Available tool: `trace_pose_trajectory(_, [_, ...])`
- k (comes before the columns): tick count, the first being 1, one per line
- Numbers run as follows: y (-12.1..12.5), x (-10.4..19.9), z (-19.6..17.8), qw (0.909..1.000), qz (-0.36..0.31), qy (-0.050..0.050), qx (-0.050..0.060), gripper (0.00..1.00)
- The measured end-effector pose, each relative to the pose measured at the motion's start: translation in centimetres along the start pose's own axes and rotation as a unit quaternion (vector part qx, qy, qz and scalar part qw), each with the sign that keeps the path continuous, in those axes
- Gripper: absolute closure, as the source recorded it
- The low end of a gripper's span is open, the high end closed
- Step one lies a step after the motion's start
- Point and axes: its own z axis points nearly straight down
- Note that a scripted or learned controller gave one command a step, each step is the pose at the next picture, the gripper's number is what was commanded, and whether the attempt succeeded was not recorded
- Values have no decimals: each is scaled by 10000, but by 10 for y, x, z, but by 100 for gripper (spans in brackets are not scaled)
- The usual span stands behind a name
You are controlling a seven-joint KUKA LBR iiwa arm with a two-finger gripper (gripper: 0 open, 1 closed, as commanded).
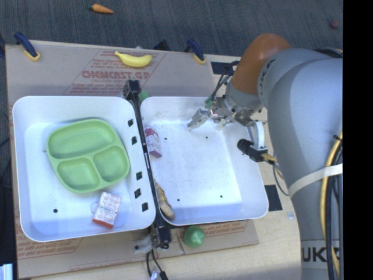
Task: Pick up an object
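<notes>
The grey arm point(303, 115) comes in from 3 o'clock, its orange band point(259, 60) at about 1 o'clock, and its gripper point(198, 120) hangs over the upper part of the right bin point(204, 162). The 2 fingers point(194, 122) point toward 9 o'clock and appear slightly parted, with nothing between them, though they are small and hard to read. In the right bin, a small red and white packet point(152, 142) lies against the left wall at 9 o'clock from the gripper, apart from it. A tan, lumpy object point(164, 204) rests in that bin's lower left corner at about 7 o'clock, against the divider. The left bin point(35, 174) holds a green 3-compartment tray point(87, 154) near its middle, and a red and white box point(106, 209) lies just below the tray toward 6 o'clock, not touching it. Outside the bins, a yellow banana point(134, 58) sits on the cardboard point(87, 74) at 12 o'clock, a green ball point(194, 236) sits below the right bin at 6 o'clock, and an orange carrot point(102, 9) lies on the dark floor at 11 o'clock. Blue clamps point(27, 45) grip the cardboard's top edge.
</notes>
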Motion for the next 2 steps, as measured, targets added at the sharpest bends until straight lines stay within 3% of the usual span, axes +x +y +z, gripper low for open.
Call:
trace_pose_trajectory(1, [1,-10,-90,10000,12,-4,-21,0])
trace_pose_trajectory(2, [0,-9,0,10000,3,-2,-3,0])
